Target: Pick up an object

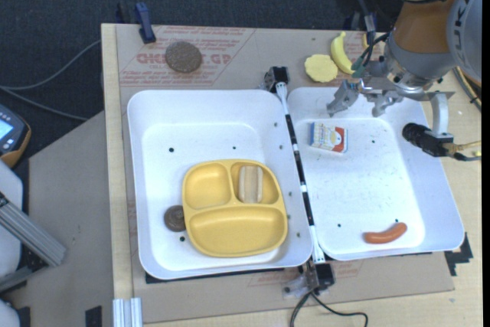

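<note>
Glossy white plastic bins [153, 188]; matt yellow tray [230, 230], probably plastic.

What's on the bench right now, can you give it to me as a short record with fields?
left bin: yellow tray with a bun in its upper right compartment; brown cookie beside the tray
right bin: carton, sausage
behind bins: cookie, banana, yellow slice
hand: above the right bin's far edge, holding nothing

bench [122, 165], two white bins [145, 165], banana [341, 53]
</note>
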{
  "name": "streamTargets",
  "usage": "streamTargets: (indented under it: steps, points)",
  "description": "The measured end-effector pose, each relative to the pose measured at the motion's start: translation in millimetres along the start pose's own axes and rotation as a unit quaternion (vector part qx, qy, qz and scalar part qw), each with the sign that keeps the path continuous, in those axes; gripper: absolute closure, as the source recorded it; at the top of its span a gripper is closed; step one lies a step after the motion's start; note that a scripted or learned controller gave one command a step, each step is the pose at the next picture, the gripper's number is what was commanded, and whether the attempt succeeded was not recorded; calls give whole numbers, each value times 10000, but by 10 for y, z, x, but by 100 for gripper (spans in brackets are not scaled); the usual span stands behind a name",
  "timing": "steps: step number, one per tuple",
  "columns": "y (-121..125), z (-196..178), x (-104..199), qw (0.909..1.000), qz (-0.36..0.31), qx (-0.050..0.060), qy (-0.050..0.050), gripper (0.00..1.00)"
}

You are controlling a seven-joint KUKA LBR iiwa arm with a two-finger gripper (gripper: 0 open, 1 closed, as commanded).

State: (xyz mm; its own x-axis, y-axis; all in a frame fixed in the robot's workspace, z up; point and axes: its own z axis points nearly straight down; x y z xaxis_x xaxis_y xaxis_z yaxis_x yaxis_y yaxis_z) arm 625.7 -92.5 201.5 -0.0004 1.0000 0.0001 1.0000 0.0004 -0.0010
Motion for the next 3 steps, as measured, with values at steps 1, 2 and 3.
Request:
streamTargets:
  steps: [1, 2, 3]
  points:
    - [-19, 1207, -94, 10000, 20, -3, 27, 0]
    - [25, 998, -127, 10000, 7, -86, -29, 100]
    - [20, 1009, -124, 10000, 8, -76, -25, 0]
